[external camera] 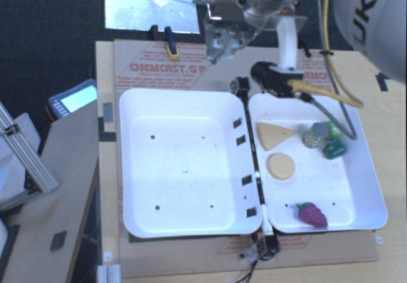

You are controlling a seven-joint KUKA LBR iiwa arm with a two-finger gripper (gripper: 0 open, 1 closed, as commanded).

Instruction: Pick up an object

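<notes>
Right bin [365,180]: yellow cheese wedge [275,135], tan round biscuit [280,166], purple grape bunch [312,214], green can [315,135]. Gripper [219,43]: above bench.

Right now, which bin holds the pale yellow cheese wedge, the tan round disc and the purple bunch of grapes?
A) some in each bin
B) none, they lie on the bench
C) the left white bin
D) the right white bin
D: the pale yellow cheese wedge, the tan round disc and the purple bunch of grapes all lie inside the right white bin.

Two bins [184,100], five small objects [280,166]
</notes>
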